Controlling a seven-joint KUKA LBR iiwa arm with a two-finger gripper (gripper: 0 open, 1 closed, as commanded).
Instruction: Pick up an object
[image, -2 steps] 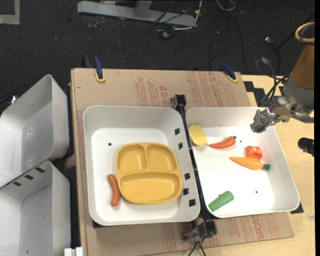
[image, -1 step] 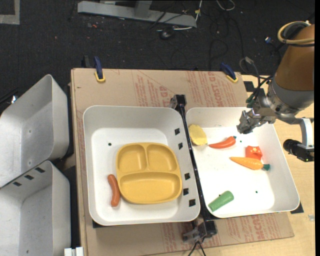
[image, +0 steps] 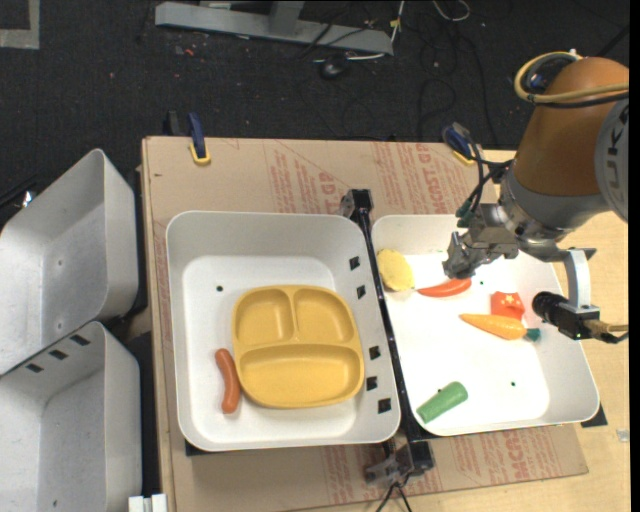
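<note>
We read this as the approach step: the gripper (image: 462, 262) hangs low over the right bin (image: 570, 405), just above the red chili pepper (image: 444, 288). That's the likeliest target, lying near the bin's upper left w/ a yellow lemon-like piece (image: 395, 270) just beside its left end. The wrist blocks the view, so we cannot tell whether the jaws are spread or clenched. To do this well we'd straddle the chili's narrow width, centre on its middle, and stay off the lemon. The carrot (image: 493, 325), the red block (image: 507, 303) and the green cucumber (image: 442, 401) lie apart, so no crowding on that side.
</note>
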